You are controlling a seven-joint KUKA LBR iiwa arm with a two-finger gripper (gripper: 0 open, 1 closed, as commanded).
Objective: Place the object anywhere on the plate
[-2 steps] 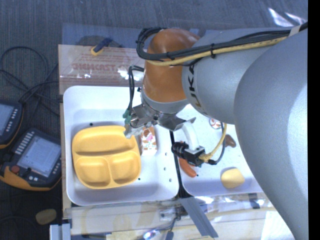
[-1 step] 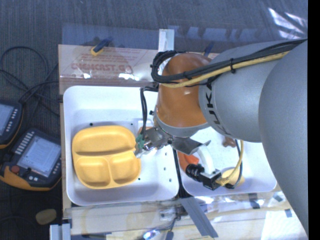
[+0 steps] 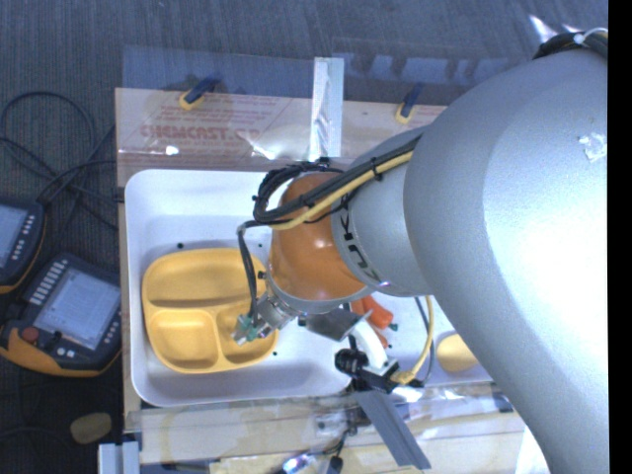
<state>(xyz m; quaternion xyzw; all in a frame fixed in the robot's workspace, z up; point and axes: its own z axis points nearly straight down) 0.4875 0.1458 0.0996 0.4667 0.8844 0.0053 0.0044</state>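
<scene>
The grey arm with its orange band [image 3: 311, 255] fills the right of the frame, its gripper [image 3: 252, 326] low over the yellow divided plastic plate [image 3: 193, 304] in the left white bin [image 3: 158, 205]. A small green object [image 3: 247, 330] sits at the fingertips above the plate's lower right compartment; whether they pinch it, I cannot tell

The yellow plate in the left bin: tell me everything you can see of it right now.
The yellow plate looks like glossy plastic, rounded, with raised ridges dividing it into compartments. It lies flat on the floor of the left bin, toward its left wall. The gripper hangs over its right edge with something small and green at its tip; the arm hides that edge.
</scene>
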